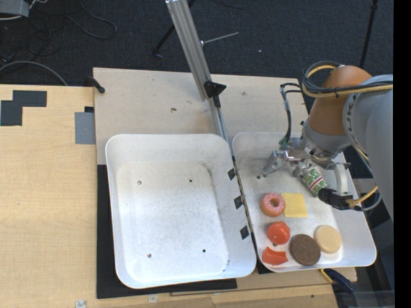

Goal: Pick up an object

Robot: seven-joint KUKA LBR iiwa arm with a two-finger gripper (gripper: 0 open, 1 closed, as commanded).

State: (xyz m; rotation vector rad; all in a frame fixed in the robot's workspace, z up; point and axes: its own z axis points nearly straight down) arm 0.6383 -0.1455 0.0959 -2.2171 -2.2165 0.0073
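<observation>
Camera view: arm bent down from the right, gripper (280, 161) low over right bin (253, 147), grip state unclear.

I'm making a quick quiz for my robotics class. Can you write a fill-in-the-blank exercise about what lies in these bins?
1. The pink donut lies in the ____ bin.
2. Right beside the donut lies a flat ____ square.
3. The dark brown cookie lies next to a paler ____ one.
4. The gripper hangs over the ____ bin.

Missing words: right; yellow; tan; right
</observation>
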